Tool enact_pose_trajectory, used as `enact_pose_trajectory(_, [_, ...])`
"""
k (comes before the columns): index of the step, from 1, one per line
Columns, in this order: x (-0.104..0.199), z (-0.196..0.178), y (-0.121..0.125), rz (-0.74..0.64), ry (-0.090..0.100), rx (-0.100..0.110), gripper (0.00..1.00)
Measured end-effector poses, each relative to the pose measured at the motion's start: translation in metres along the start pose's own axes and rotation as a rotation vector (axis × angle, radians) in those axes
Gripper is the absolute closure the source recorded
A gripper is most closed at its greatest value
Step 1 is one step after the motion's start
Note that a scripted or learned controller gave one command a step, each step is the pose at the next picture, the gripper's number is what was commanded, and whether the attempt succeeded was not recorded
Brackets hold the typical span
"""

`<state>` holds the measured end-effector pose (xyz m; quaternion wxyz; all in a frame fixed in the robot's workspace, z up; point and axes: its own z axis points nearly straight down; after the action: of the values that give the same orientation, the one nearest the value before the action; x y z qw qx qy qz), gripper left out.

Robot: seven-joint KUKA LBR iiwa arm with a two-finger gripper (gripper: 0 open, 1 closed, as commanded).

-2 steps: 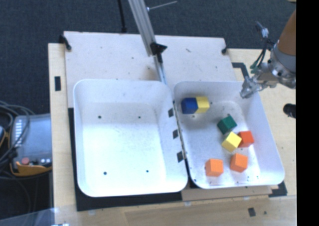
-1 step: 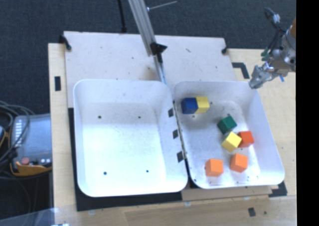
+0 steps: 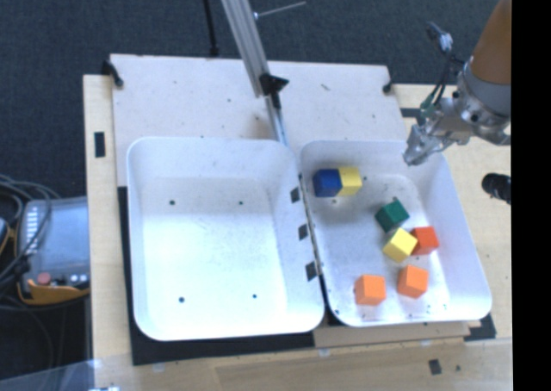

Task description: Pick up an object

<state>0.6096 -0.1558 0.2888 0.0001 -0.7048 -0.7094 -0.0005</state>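
The gripper [image 3: 417,150] hangs over the far right edge of the right bin [image 3: 461,234], and I cannot tell how its fingers stand. All the blocks sit in that bin. A blue block [image 3: 326,183] touches a yellow block [image 3: 349,180] near the far wall. A green block [image 3: 393,214], another yellow block [image 3: 399,245] and three orange blocks [image 3: 412,281] crowd the right side. The left bin [image 3: 151,174] has lots of room. The arm [image 3: 491,53] is cut off at the edge.

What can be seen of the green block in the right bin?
The green block is a small, matte, dark green cube, turned at an angle to the bin walls. It lies on the floor of the right bin, about mid-bin. The yellow block lies just below it, close or touching. The gripper is well clear.
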Motion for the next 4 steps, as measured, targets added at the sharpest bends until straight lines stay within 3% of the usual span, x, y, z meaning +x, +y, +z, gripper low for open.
enact_pose_trajectory(1, [0.044,0.004,-0.005,0.000,0.000,0.000,1.00])
enact_pose_trajectory(4, [0.179,0.025,-0.065,-0.001,0.001,0.002,1.00])
